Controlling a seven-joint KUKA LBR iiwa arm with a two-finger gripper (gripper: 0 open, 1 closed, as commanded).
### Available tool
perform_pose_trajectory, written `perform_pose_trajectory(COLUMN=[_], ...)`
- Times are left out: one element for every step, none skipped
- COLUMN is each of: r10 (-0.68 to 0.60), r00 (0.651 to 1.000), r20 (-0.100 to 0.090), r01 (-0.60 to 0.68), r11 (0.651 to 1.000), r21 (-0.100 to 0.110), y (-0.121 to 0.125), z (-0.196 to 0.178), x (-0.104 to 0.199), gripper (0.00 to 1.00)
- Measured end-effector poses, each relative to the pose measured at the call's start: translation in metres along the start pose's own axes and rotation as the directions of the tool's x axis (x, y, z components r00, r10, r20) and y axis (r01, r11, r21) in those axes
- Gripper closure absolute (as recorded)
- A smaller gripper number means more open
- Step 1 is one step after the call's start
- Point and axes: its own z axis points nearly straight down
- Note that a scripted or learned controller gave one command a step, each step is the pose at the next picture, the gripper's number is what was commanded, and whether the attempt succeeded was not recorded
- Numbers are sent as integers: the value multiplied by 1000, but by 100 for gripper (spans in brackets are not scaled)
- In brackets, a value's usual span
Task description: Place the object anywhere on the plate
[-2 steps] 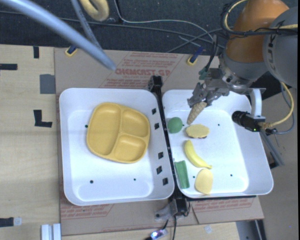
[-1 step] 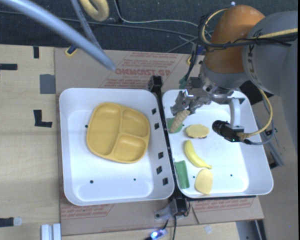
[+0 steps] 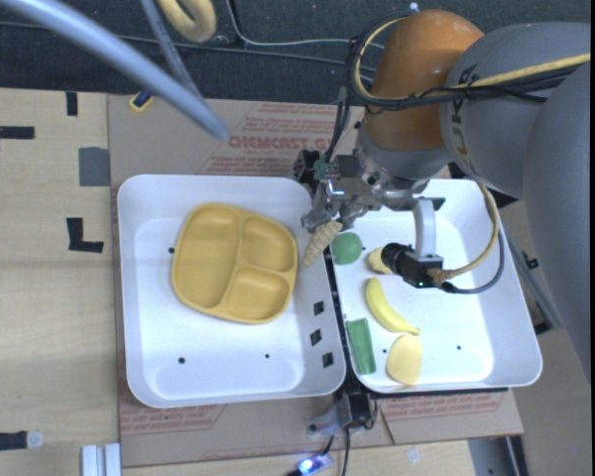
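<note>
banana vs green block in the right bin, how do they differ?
Colour: the banana is yellow, the green block is green.
Shape: the banana is curved with tapered ends, the green block is straight and boxy.
Pose: the banana lies at a slant near the bin's middle, the green block lies along the right bin's left wall.
Shared: both lie flat in the right bin, apart from the gripper.

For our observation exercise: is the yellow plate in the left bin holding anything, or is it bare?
Bare. The plate shows only its own yellow compartments; the banana and the other toy foods lie in the right bin.
</note>
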Motion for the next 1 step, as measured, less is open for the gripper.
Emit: perform_pose_trajectory(r10=[0], r00=[1000], r20=[1], r01=[0], r11=[1000], r21=[1], y=[-5], z=[8], x=[53], gripper=[100])
